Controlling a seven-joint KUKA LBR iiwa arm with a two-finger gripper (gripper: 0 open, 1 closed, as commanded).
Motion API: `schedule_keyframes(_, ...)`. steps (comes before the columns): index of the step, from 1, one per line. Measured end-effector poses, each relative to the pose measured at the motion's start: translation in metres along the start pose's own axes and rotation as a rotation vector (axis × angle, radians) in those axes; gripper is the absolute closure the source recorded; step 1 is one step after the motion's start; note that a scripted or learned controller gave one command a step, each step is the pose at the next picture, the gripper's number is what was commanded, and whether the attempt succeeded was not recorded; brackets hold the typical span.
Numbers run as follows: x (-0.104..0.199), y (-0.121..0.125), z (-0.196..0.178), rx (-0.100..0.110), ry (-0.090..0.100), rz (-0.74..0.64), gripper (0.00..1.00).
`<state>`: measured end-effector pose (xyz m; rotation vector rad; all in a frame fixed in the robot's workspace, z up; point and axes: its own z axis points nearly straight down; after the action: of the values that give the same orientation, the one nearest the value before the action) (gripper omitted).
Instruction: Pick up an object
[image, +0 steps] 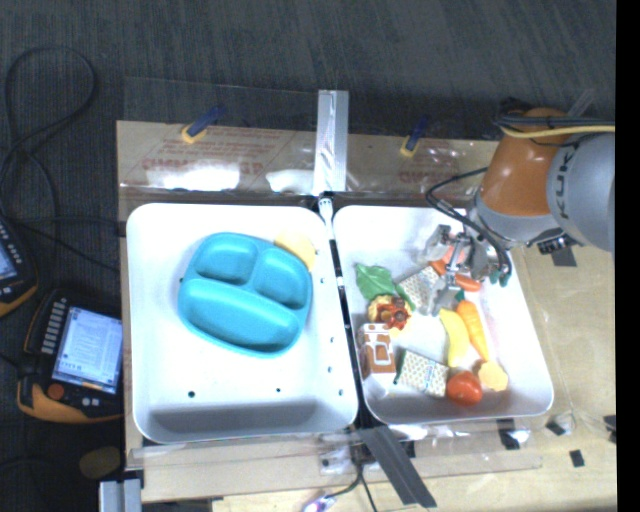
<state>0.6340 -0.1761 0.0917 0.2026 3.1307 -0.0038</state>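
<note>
From my station: gripper (462, 262) sits low over the upper-right part of the right bin (520, 300), right above the toy pile. An orange carrot-like piece (470, 322) lies just below the fingertips; a small orange-red bit shows at the tips themselves, but I cannot tell whether it is pinched between them or merely lying under them. Whether the fingers are apart or closed I cannot tell; the metalwork is a blur of grey.

Arm (545, 190) enters from the right, orange band above the wrist, grey body behind it, wrist angled down and to the left into the bin. A black cable loops over the wrist.

Around the gripper: a yellow banana-like piece (457, 338) lies beside the carrot, touching it. A red tomato-like ball (464, 387) sits near the bin's lower edge, with a patterned packet (424, 373) just left of it. A green leafy toy (377, 280) and a small dark red cluster (389, 311) lie to the left, by the divider. A brown and white boxy piece (377, 349) is below those.

Left bin (160, 400) holds a blue sectioned tray (246, 290), upside unclear, with a yellow piece (296, 247) touching its upper right corner.
</note>
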Motion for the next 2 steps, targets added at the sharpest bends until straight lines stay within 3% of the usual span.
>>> schedule_keyframes(1,0.000,0.000,0.000,0.001,0.000,0.000,0.00)
schedule_keyframes(2,0.008,-0.025,0.002,-0.001,-0.008,0.185,0.00)
